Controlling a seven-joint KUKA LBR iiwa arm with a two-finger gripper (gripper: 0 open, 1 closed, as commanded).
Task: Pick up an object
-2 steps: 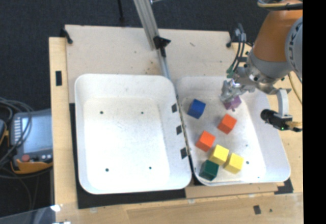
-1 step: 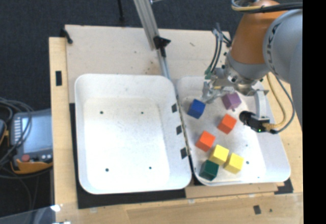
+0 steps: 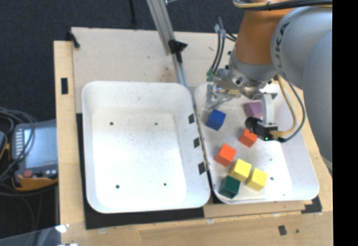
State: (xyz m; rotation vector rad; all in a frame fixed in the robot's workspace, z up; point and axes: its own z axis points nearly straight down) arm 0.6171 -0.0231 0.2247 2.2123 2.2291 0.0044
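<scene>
The metal gripper [image 3: 215, 99] hangs just above a blue cube [image 3: 216, 119] in the smooth right bin [image 3: 302, 183], its grip state unclear to me.

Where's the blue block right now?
The blue block lies in the right bin, near its left wall, just below the gripper and up-left of the orange block.

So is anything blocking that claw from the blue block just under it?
Nothing visible. The claw hangs right above the blue block, with open white bin floor between them; the other blocks sit further off.
</scene>
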